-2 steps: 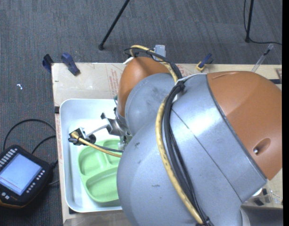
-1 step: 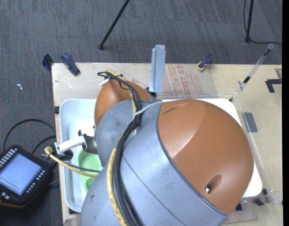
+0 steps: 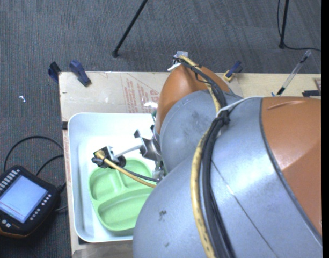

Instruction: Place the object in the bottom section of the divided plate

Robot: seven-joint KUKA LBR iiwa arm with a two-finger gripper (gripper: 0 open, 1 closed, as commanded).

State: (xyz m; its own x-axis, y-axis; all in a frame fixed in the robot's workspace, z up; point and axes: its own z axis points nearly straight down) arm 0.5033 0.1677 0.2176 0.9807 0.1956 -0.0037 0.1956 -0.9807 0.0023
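We see the green divided plate (image 3: 118, 206) lying in the white bin (image 3: 78, 138) on the surface (image 3: 110, 90). The grey arm (image 3: 234, 176) covers the plate's right side, its claw (image 3: 147, 147) above the plate's far edge; we cannot tell whether it is spread or pressed together
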